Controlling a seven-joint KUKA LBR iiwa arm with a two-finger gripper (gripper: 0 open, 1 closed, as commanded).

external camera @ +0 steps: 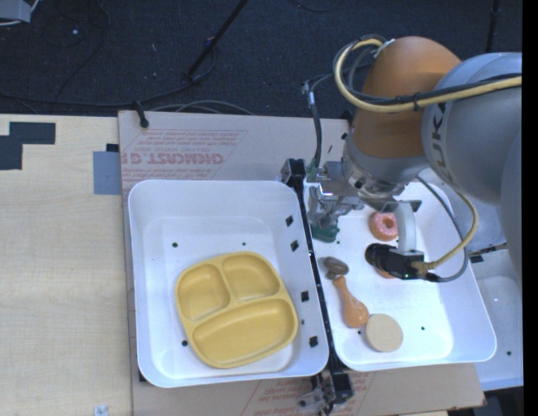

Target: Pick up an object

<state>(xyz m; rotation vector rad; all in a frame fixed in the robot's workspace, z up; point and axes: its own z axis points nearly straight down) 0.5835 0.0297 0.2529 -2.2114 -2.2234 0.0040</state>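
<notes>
Your grey arm (442, 120) reaches in from the right over two white bins; the left bin (152, 232) carries a yellow divided plate (238, 306), while the right bin (442, 319) carries the small things on offer. The gripper (325, 211) hangs low at the right bin's far left corner, beside the divider; from this angle you cannot tell whether it is open or closed. Below it lie a wooden spoon (346, 293) and a round beige disc (383, 332) by the spoon's handle end; a pink doughnut (384, 225) sits just to its right. At its tip is a small green piece (325, 230), possibly the target. This looks like the grasp step, with nothing lifted yet; next you need a sure closure on that piece, then a straight rise clear of the wall.
</notes>
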